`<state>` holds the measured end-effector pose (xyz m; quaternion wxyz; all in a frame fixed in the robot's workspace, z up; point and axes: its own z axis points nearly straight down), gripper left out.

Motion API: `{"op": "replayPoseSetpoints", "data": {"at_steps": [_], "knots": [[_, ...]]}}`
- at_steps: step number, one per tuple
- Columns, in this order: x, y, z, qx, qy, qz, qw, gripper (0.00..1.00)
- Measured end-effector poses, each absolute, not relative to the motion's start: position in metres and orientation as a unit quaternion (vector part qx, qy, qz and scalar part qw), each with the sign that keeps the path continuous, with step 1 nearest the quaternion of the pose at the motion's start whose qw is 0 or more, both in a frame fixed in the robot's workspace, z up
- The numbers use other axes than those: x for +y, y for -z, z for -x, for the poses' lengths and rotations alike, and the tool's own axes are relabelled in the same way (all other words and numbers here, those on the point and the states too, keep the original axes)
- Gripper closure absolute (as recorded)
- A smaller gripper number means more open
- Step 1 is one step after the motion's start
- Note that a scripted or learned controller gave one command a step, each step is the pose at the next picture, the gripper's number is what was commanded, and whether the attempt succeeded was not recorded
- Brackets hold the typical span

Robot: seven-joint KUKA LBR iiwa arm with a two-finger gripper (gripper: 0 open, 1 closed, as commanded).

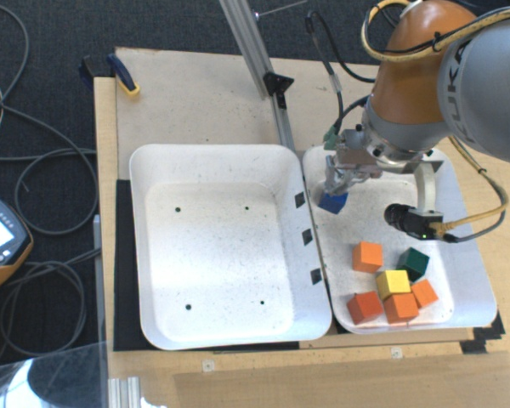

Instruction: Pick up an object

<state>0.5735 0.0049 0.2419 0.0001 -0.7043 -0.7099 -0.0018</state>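
Note:
My gripper (337, 187) hangs over the near-left part of the right bin (469, 246), close to the wall it shares with the left bin. A small blue block (332, 201) sits between the fingertips, and the fingers are shut on it. Further toward the front of the right bin lie an orange cube (367, 256), a dark green block (415, 263), a yellow cube (393, 282) and three more orange and red-orange cubes (400, 307) in a tight cluster.
The left bin (141, 167) stands alongside, its right wall touching the right bin. A slanted metal post (253, 48) rises behind the bins. A blue and yellow tool (123, 73) lies at the bench's back left corner. Cables trail on the floor at left.

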Motion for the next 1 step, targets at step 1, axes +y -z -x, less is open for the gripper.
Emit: {"op": "replayPoseSetpoints", "data": {"at_steps": [1], "knots": [[0.0695, -0.2456, -0.5792, -0.71, 0.0017, 0.704, 0.0, 1.0]]}}
